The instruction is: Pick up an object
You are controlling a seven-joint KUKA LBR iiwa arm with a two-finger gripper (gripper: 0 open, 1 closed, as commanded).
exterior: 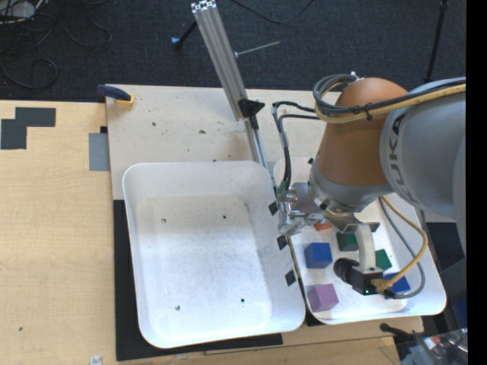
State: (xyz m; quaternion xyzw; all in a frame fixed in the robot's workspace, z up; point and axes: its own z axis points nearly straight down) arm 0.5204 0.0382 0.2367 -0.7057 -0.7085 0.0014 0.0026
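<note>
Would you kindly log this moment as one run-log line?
arm: over right bin | blue cube, purple cube: lying in bin | grasp: none seen

Two white bins [152, 196] sit on a pale wood desk [46, 226]. The right bin holds a blue cube [318, 255], a purple block [323, 296] and green pieces [348, 241]. The arm [426, 158] is grey with an orange band [358, 139].
</note>
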